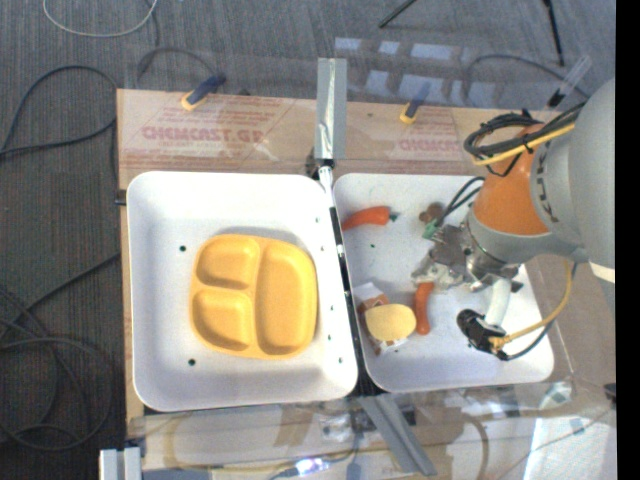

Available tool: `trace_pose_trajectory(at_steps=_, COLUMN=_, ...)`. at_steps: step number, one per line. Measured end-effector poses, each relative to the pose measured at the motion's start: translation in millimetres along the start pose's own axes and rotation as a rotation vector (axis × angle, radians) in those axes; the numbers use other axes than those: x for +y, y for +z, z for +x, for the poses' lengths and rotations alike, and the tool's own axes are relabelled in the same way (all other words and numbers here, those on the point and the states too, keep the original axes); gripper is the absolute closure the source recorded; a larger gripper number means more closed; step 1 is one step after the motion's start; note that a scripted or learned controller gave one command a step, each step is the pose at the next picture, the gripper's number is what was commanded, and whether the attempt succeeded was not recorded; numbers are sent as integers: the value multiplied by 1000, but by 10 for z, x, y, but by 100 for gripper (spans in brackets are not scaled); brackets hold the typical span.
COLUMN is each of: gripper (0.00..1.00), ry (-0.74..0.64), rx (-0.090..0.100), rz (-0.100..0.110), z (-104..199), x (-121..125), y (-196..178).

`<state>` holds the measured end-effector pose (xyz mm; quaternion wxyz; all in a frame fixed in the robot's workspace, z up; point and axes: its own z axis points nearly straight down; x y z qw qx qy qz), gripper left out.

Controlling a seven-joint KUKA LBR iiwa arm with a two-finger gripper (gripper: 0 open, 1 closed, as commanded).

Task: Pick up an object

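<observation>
In the right bin [520,363] lie an orange carrot [367,217] near the back left, a small red-orange sausage-shaped piece [422,307] in the middle, a pale yellow round piece [389,322] at the front left, and a small brown item [431,212] at the back. My gripper [447,265] hangs low over the middle of this bin, just above and to the right of the red-orange piece. The wrist hides its fingertips.
The left bin [150,268] holds a yellow divided tray [256,294]. A metal divider [330,108] rises between the bins at the back. Cardboard [200,133] lies behind them. Black and yellow cables [485,333] hang from the wrist over the right bin's front right.
</observation>
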<state>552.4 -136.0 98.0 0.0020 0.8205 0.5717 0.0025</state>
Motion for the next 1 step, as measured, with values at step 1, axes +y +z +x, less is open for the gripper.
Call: trace_pose_trajectory(at_steps=1, gripper=100, ry=-111, rx=-3, rz=10, z=661, x=142, y=-844)
